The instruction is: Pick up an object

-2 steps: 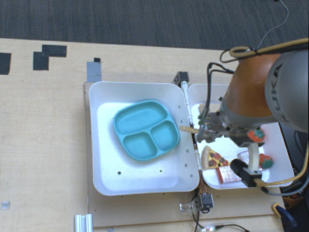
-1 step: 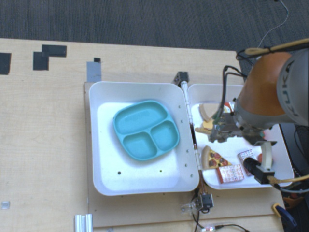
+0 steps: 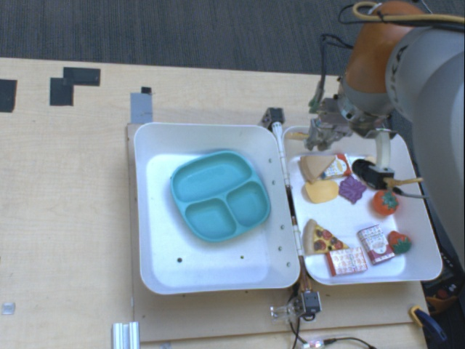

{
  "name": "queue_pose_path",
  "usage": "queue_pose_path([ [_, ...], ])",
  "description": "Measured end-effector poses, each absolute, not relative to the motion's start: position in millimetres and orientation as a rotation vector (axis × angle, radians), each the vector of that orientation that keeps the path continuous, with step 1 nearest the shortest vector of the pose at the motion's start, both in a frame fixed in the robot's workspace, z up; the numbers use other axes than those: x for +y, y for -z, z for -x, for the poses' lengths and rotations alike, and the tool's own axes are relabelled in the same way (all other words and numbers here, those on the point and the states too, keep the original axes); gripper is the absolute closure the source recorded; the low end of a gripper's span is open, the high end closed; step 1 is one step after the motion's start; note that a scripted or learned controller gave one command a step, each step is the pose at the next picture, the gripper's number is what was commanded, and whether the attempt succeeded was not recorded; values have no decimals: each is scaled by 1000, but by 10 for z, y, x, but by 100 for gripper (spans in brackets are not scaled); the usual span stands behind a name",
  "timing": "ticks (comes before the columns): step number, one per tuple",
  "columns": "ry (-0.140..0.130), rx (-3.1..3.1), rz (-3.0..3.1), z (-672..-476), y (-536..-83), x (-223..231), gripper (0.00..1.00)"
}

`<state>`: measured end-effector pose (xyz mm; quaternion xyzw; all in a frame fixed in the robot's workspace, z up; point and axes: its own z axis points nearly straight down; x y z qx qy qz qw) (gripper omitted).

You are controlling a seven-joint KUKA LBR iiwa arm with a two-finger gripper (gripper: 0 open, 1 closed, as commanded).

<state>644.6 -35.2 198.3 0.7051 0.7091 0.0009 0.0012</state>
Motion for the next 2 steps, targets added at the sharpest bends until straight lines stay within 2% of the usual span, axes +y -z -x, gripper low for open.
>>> queue_pose_path([
  [1, -8, 2227, -2210, -6697, -2696, 7, 100],
  [2, -1, 2230, -2214, -6683, -1837, 760, 100],
])
